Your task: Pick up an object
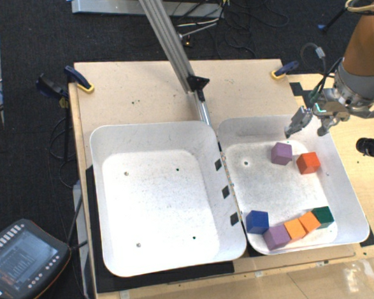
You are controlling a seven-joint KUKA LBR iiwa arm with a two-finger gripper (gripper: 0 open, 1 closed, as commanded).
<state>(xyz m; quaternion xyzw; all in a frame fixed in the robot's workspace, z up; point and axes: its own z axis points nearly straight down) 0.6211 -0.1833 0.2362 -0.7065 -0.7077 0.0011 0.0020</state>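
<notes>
overhead, the gripper (310,123) hangs with fingers apart above the purple cube (281,153).

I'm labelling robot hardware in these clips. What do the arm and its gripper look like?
The arm is grey with a broad orange band above the wrist. A thin dark cable loops beside it. The gripper is small, with two slim grey metal fingers and a dark, compact body showing a small greenish spot.

This is looking like a robotics lab: a wooden bench (170,89) is sitting clamped on a dark floor, loose cables (242,27) are lying behind it, and a teach pendant (25,262) is resting nearby.
</notes>
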